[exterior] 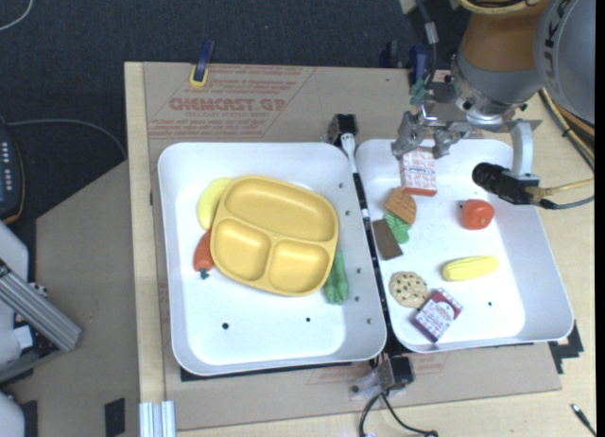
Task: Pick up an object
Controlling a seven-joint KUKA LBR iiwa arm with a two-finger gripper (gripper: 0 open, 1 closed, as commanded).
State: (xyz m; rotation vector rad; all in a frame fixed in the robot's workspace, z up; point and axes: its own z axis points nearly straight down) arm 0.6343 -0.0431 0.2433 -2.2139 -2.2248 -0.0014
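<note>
Yellow divided tray (274, 235) filled left bin (180, 265), tomato (476, 214), corn (470, 268), cookie (407, 288) lay in right bin (544, 274), hand (421, 145) hovered above a white carton (418, 173), grip impossible to tell.

Two white bins (180, 265) are set side by side on a cardboard sheet (236, 95) — red lettering is printed on it, and a yellow clamp (199, 74) is fixed at its far edge.

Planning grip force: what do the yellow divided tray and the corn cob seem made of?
Yellow divided tray: likely hard moulded plastic, smooth with a soft sheen on its rims. Corn cob: probably toy plastic, uniform yellow, slightly glossy; hard or soft is unclear.
</note>
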